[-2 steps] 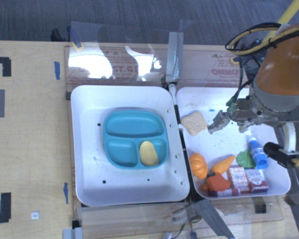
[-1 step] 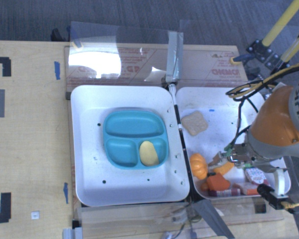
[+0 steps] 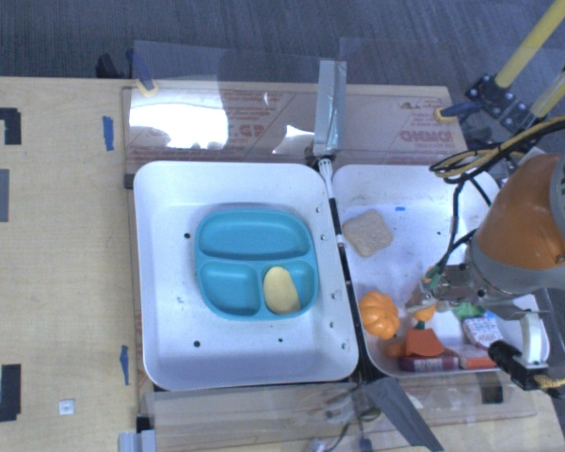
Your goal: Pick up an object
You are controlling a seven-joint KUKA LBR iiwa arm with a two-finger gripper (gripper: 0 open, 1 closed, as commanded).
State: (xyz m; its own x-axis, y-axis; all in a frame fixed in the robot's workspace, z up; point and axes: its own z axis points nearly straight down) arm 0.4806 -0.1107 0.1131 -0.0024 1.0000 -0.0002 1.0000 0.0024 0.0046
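A: How far along is the pick?

B: Not done, I judge. On the worktop (image 3: 47, 252), the left bin (image 3: 160, 281) holds a blue divided tray (image 3: 254, 262) with a yellow piece (image 3: 281, 290) in its lower right compartment. The right bin (image 3: 395, 205) holds a tan piece (image 3: 367, 234), an orange pumpkin (image 3: 379, 314) and a red block (image 3: 424, 344).

A: And the gripper?

B: The gripper (image 3: 440, 292) hangs low just right of the pumpkin; nothing is seen held, and whether it is apart or together I cannot tell.

A: Room to move?

B: The items crowd the near corner; the bin's far half lies open.
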